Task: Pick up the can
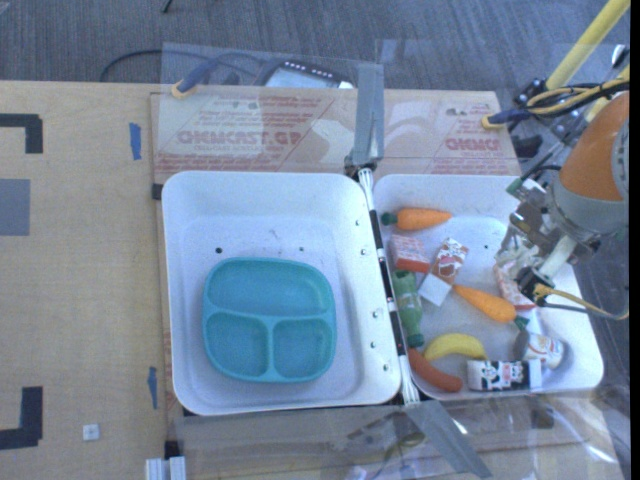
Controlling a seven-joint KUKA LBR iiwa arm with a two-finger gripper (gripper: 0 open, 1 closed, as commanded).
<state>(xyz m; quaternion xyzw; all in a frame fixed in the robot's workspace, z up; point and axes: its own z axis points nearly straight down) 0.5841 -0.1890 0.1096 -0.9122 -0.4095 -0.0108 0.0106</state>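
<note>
Gripper (522,268) low over right bin (590,363) (open or shut, cannot tell), small can (451,258) near carrots, teal plate (268,319) in left bin (200,218)

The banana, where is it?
The banana lies in the right bin, near its front, between the orange carrot above it and the hot dog below.
</note>
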